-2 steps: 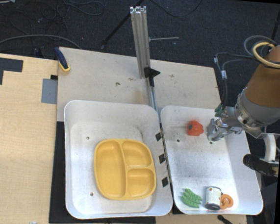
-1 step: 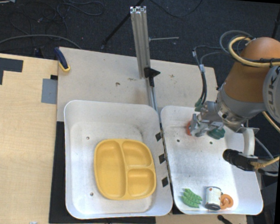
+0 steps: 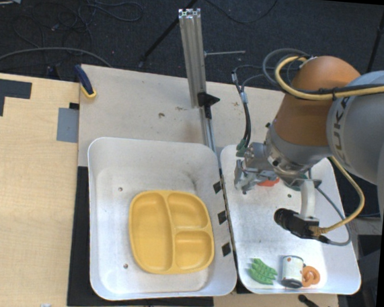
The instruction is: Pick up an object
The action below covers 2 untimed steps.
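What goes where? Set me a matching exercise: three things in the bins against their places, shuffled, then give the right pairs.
Things:
1. yellow divided tray
2. green toy
3. gripper

Places:
A. near the front edge of the right bin
B. over the far part of the right bin
C. in the left bin

Pairs: 1-C, 2-A, 3-B

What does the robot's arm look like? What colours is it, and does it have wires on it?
The arm is big, round and grey, with a shiny orange band above the wrist. Dark letters mark the grey shell. A yellow cable loops over the orange part, and black wires hang nearby. At the bottom sits a small metal gripper.
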Tool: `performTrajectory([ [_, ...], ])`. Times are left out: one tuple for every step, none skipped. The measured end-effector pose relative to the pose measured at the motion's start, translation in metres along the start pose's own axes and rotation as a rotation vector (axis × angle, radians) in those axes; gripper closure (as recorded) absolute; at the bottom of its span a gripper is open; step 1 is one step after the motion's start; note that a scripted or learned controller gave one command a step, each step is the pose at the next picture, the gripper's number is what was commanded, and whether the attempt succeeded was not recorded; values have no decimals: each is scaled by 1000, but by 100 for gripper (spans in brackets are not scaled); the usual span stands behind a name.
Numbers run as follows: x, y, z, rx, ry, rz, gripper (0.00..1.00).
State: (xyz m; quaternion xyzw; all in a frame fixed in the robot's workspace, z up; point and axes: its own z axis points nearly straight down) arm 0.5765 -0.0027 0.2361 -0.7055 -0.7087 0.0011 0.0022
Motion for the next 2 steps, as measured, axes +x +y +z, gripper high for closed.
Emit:
performTrajectory([
  [45, 2, -2, -2, -1, 0, 100],
  [104, 1, 14, 2, -1, -1, 100],
])
